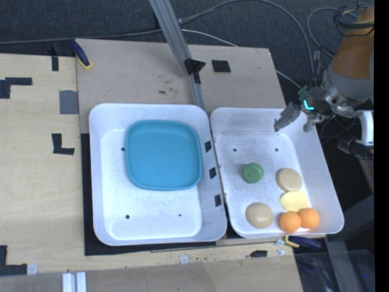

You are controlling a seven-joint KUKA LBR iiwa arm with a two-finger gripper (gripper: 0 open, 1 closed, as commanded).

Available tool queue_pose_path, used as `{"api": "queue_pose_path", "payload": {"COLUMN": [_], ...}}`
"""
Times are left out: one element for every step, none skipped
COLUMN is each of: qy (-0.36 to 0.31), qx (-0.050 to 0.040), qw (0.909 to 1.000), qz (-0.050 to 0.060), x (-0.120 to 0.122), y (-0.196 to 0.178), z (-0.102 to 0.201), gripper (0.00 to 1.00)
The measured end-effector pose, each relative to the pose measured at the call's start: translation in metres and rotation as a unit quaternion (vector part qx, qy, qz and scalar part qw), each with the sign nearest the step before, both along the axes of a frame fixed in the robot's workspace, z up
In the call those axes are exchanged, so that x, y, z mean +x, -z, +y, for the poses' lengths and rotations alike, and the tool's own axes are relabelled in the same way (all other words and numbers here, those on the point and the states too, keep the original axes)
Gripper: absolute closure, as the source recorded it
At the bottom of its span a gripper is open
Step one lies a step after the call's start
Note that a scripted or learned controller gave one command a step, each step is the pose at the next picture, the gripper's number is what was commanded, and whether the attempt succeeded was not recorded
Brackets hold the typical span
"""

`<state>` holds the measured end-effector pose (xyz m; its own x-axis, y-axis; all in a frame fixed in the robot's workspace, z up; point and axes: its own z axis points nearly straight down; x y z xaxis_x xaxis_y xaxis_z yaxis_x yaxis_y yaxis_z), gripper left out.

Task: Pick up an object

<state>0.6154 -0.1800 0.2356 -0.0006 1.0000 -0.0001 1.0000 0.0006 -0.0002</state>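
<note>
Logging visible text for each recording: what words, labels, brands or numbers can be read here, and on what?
None can be read: no writing shows on the blue plate, either white bin, the round objects or the hand.

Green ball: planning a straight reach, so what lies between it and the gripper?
In the camera view, only bare white bin floor separates the gripper from the green ball.

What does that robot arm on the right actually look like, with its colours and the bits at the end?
The arm is rounded, with an orange band above a grey wrist. Its gripper is small, with two thin grey fingers and a tiny teal light just behind them. Thin pale cables loop behind the arm over the dark floor.
</note>
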Motion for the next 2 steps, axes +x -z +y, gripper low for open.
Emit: {"api": "queue_pose_path", "payload": {"qy": [0.0, 0.0], "qx": [0.0, 0.0003], "qw": [1.0, 1.0], "qz": [0.0, 0.003], "x": [0.0, -0.004], "y": [0.0, 0.054], "z": [0.0, -0.009], "gripper": [0.0, 0.0]}}
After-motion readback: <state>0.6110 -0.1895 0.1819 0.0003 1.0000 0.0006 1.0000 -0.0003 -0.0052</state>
